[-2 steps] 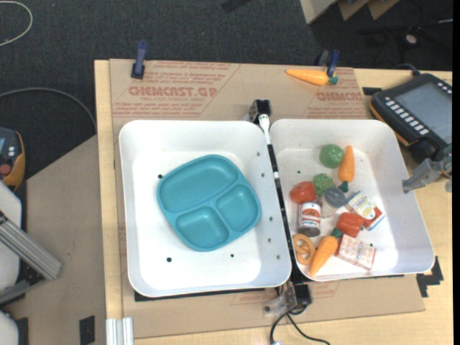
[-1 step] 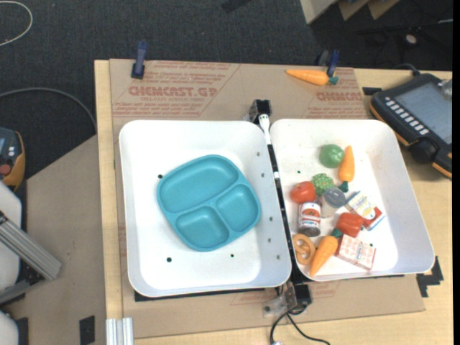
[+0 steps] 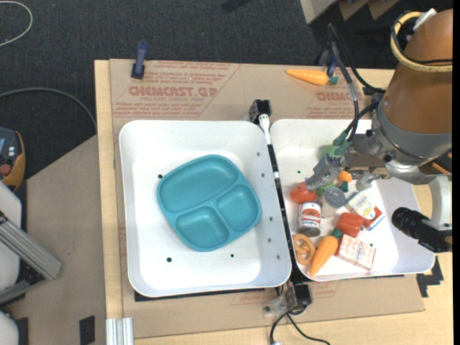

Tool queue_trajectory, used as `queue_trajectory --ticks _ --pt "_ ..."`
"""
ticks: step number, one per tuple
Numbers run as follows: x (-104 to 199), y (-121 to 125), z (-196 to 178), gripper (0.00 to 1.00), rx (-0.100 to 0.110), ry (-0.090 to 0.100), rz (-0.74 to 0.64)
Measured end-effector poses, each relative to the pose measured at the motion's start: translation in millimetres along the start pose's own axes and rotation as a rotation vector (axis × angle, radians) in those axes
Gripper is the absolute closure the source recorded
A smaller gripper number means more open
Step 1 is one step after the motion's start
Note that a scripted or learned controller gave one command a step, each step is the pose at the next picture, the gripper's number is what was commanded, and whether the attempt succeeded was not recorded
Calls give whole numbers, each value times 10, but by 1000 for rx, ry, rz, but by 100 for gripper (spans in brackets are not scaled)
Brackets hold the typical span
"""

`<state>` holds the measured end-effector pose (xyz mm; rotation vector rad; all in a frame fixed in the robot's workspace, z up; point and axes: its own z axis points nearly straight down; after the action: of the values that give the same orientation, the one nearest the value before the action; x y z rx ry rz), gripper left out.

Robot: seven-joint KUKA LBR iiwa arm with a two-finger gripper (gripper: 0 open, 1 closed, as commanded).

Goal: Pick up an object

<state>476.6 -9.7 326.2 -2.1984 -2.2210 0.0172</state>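
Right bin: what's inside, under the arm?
Right bin: small can, toy carrot, pretzel, red pieces, small cartons. The arm covers the bin's far right; anything beneath it is hidden.

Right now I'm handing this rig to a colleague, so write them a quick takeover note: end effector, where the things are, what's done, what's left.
End effector: low over the right bin, above the toy food pile; whether it grips anything cannot be told from this view.
Right bin: orange carrot, pretzel, small can, red pieces, small cartons.
Left bin: teal divided plate.
Another carrot lies on the board behind the bins.
Done: arm is over the pile. Left: confirm a grasp and lift an object.
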Motion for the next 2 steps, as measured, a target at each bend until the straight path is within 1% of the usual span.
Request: queue_trajectory --ticks 1,2 --pt "-69 32 -194 100 -24 -4 11" --pt "281 31 297 100 -13 -3 7"
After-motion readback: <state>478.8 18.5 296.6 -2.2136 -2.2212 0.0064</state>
